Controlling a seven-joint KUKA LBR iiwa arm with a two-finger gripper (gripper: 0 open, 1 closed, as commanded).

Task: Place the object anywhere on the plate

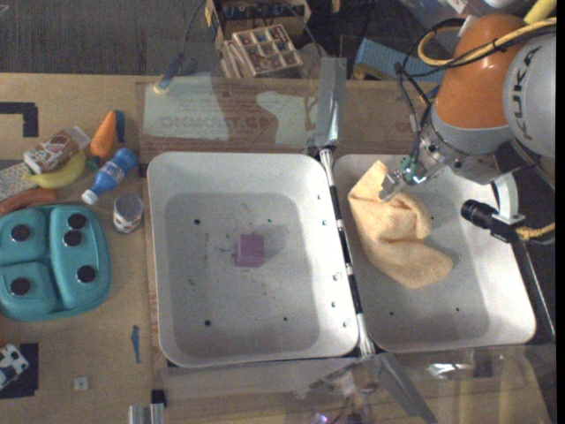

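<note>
A crumpled yellow cloth lies in the right bin, stretching from its upper left toward the middle. My gripper is down at the cloth's upper edge, touching or just above the fabric, with the grey and orange arm behind it. A small purple square block rests flat in the middle of the left bin. A teal divided plate sits on the bench left of both bins, far from the gripper.
Left of the bins lie a small tin can, a blue bottle, a banana, a carrot and other toy food. A black cable fitting hangs over the right bin. Boxes stand behind the bench.
</note>
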